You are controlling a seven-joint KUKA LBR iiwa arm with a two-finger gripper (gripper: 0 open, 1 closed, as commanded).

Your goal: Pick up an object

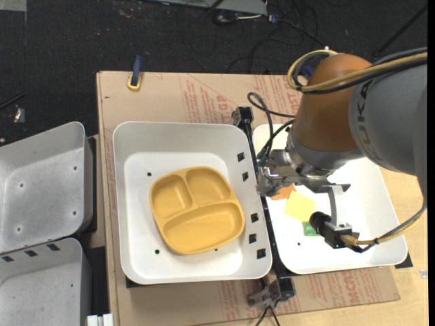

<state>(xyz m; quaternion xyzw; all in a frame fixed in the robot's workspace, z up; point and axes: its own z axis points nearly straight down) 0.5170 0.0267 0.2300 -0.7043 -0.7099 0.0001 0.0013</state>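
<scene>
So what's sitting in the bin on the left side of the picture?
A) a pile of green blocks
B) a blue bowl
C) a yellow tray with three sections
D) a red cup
C, since the left bin holds a yellow divided tray with three compartments lying flat on its floor, while the arm is over the other bin.

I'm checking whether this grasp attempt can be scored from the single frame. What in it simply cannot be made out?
- Gripper fingers: in the camera view, the arm's wrist hangs over the right bin and covers them.
- Items under the wrist: a yellow piece, an orange piece and a green piece each peek out, partly covered by arm or cable; their full shapes are unclear.
- The right bin's upper part, hidden by the arm.
</scene>
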